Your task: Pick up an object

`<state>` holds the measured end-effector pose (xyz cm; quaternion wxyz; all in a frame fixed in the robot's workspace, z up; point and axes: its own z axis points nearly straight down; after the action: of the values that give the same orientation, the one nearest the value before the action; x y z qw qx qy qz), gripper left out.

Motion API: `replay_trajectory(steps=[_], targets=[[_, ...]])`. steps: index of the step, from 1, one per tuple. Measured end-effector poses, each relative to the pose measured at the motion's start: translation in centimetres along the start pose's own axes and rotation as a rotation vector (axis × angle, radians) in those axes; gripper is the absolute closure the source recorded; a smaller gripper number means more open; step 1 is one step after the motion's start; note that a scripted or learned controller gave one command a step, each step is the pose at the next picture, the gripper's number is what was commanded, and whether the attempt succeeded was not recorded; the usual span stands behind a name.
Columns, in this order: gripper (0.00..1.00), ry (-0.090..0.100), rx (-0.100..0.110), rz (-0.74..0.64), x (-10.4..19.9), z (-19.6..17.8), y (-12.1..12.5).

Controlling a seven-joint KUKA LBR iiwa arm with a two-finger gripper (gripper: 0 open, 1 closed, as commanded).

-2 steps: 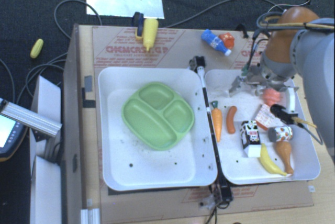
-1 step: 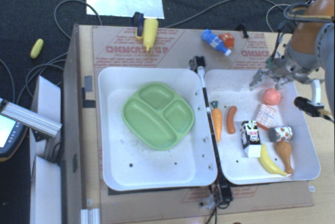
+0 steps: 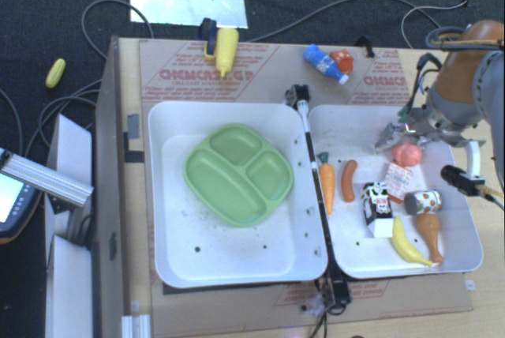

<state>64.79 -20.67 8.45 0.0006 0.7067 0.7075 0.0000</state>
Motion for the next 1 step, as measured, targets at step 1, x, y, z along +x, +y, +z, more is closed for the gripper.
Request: replay_trajectory(steps=[1], targets=[[1.0, -0.002, -0.003, -0.003, -0.01, -1.17, 0.13]])
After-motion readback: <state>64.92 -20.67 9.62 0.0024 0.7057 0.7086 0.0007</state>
